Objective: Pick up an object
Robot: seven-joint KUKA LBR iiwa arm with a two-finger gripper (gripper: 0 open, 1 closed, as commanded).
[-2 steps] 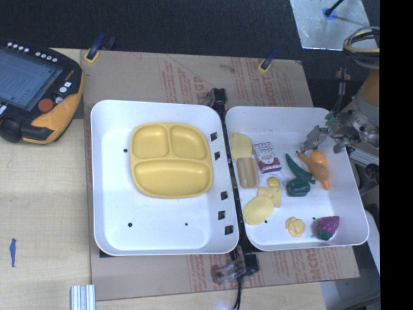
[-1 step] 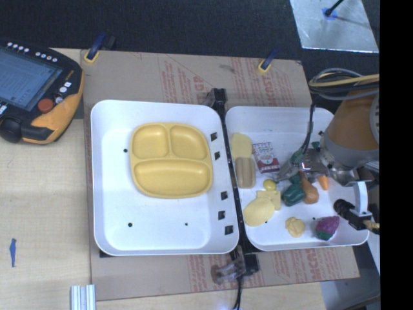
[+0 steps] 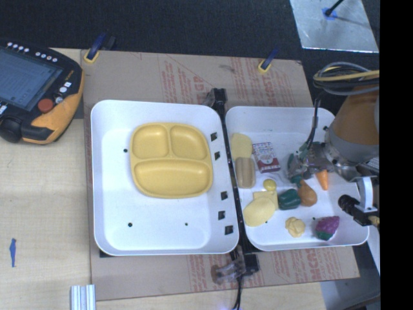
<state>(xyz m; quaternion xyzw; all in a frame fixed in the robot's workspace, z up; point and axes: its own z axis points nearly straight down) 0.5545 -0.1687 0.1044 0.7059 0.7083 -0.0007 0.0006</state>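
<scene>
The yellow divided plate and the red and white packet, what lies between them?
In the camera view, between the yellow divided plate and the red and white packet lie the bins' adjoining walls with black clips and a tan block.

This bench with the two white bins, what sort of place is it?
Probably a robotics lab: a robot arm reaches over a bin of toy food, and a handheld control pendant lies nearby.

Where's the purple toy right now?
The purple toy lies in the right bin, at its near right corner, just right of a small yellow piece and below the orange piece.
</scene>
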